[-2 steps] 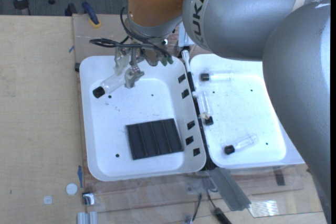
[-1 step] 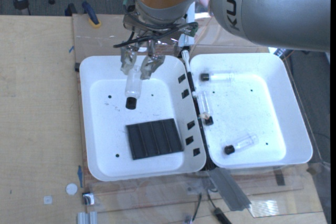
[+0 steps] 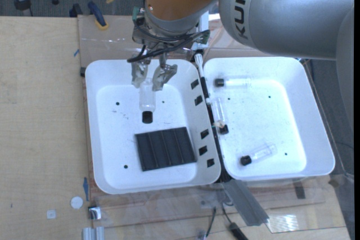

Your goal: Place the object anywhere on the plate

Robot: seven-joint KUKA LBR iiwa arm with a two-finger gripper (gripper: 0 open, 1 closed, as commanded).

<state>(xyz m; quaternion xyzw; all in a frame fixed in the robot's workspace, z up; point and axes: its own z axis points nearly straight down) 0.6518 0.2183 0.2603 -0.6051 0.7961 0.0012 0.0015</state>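
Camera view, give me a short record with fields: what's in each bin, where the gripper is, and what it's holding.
left bin: black ribbed plate, lying flat near the front
right bin: three clear vials with black caps, lying down
gripper: over the left bin, behind the plate
held: clear vial, black cap down, upright between the fingers
task state: vial not yet on plate

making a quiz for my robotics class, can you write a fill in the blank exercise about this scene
1. The gripper holds a clear vial with a ____ cap.
2. The dark ribbed plate lies in the ____ bin.
3. The right bin holds ____ vials.
4. The held vial hangs ____ the plate, not touching it.

Missing words: black; left; three; above
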